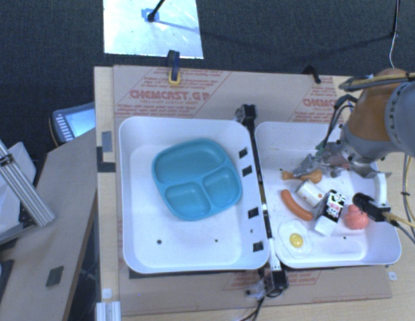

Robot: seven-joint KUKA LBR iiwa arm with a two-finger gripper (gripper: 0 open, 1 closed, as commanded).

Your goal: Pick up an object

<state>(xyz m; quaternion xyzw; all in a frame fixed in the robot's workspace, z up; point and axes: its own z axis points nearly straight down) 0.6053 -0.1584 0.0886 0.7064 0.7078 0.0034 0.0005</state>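
The right bin (385, 249) holds several toy foods. A small orange piece (292, 175) lies near its left wall, with a red sausage (296, 205) and a fried egg (296, 240) below it. A white cylinder (308, 192) and a black-and-white carton (329, 212) lie in the middle, and a pink round toy (355, 218) sits to their right. My gripper (313, 166) is low over the bin's upper middle, just right of the orange piece and above the white cylinder. Nothing shows as held.
The left bin (134, 246) holds a blue divided plate (196, 178). A black divider strip (256, 179) runs between the bins. The grey arm with its orange band (371, 116) reaches in over the right bin's upper right corner. A cable (395, 19) hangs at the top right.
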